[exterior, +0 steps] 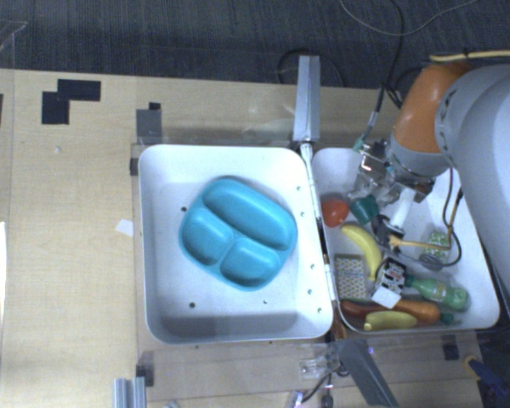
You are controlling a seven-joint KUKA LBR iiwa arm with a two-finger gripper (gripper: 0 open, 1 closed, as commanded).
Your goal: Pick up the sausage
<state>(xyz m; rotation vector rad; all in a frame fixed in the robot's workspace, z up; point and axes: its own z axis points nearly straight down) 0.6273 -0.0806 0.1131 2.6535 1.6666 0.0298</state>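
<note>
So the sausage (pixel 391 310) looks to be that brown-orange link at the near end of the right bin (pixel 484 300), wedged just behind the yellow pepper-ish thing (pixel 389 321) and touching the green bottle (pixel 438 293). The gripper (pixel 376 201) hangs toward the bin's far end, past the banana (pixel 363 246), and I honestly can't tell how the jaws are set. My guess: a light, fairly stiff plastic toy, smooth and round, so it'll squirt out easily. I'd pinch it across the middle.
</note>
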